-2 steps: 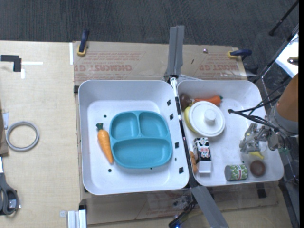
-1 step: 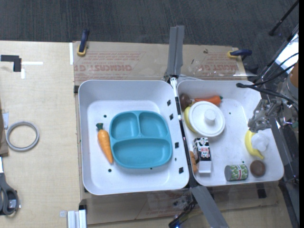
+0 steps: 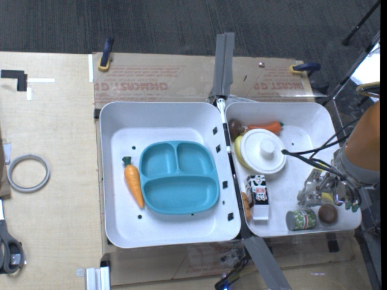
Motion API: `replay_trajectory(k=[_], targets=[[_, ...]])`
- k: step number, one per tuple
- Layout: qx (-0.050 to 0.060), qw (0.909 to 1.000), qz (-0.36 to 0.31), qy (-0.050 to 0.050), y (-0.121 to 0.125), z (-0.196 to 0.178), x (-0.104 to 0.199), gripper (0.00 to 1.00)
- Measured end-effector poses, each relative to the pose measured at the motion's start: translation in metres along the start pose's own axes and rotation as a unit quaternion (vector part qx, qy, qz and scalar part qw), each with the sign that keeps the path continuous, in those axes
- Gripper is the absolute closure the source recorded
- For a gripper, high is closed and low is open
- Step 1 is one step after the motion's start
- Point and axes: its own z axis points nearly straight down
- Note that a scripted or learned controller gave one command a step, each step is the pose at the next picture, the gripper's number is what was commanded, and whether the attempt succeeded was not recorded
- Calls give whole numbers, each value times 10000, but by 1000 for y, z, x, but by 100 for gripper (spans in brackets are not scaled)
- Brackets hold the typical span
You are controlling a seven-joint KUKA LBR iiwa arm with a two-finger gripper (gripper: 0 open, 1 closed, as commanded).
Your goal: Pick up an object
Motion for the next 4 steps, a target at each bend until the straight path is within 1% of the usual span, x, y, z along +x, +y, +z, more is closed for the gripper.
replay_trajectory(k=[1,2,3,4], targets=[[15,9998,-1,-180,0,-8,-10,0],[3,9999,-101,-26,101,15,-109,0],[12,10000,48,-7,100,17,-53,0],[4,9999,-108,-6,44,17,11,0]])
